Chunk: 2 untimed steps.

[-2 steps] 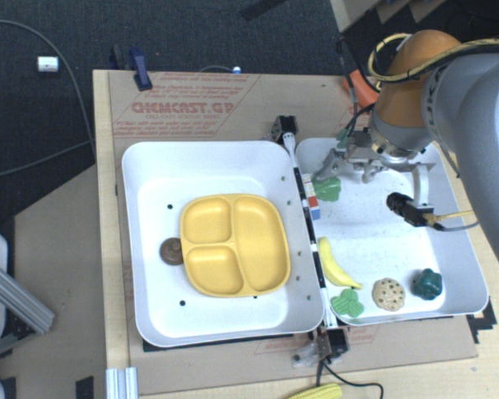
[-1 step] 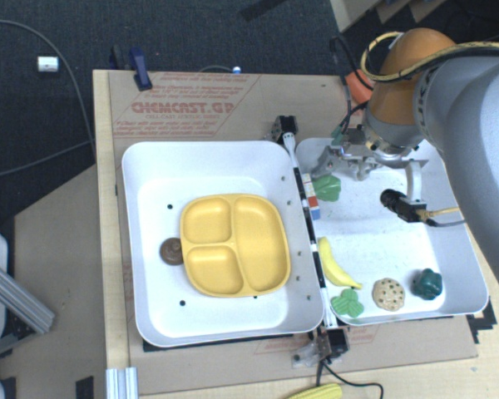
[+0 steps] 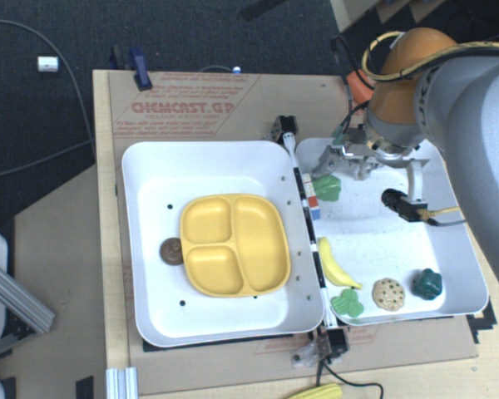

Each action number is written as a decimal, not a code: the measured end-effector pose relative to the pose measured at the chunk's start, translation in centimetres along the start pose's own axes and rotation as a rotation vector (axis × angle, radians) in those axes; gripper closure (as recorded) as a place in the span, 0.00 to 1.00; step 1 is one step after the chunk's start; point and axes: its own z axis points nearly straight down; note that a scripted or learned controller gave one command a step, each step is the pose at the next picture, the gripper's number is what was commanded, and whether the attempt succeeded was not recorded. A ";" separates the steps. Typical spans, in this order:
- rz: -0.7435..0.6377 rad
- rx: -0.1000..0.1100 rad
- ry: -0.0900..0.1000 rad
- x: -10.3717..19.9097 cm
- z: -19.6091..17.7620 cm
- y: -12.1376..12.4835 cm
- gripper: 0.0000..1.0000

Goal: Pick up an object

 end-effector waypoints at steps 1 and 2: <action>0.000 0.000 0.000 0.1 0.0 0.0 0.00; 0.000 0.001 -0.001 0.1 0.0 0.0 0.00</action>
